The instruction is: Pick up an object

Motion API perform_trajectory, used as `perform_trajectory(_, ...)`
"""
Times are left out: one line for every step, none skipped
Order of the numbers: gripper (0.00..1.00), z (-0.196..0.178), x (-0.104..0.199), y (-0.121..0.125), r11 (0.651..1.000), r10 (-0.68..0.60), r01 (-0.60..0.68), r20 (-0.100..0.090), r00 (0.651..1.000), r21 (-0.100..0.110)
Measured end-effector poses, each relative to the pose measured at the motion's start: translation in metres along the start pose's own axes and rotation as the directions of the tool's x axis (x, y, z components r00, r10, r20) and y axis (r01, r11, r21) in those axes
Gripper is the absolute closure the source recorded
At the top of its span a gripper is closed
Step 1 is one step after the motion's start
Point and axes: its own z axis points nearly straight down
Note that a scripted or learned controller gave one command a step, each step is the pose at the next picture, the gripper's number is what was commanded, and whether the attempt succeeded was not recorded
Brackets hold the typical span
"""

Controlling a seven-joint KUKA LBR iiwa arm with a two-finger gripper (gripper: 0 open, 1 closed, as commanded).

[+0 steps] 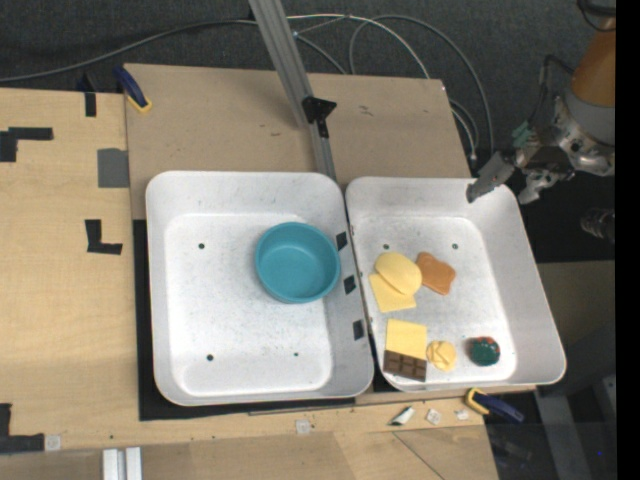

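Note:
In the right bin lie several small toy foods: a yellow bun on a cheese slice, an orange piece, a yellow block with a brown end, a small yellow round and a dark green ball. A blue bowl sits upright in the left bin. My gripper hangs over the right bin's far right corner, well apart from all the pieces. It is open with nothing between its fingers.
A slanted grey pole rises behind the two bins. Cables loop across the dark floor at the back. Clamps with yellow and blue handles sit at the board's far left corner and near front edge.

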Motion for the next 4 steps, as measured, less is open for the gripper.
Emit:
perform_trajectory(0.0,0.0,0.0,0.0,1.0,0.0,0.0,0.0,1.0,0.0)
perform_trajectory(0.0,0.058,0.009,0.004,1.0,0.0,0.0,-0.001,1.0,0.006)
perform_trajectory(0.0,0.105,0.017,0.003,1.0,0.001,-0.001,-0.001,1.0,0.005)
perform_trajectory(0.0,0.167,0.011,0.0,1.0,0.002,-0.002,-0.001,1.0,0.007)
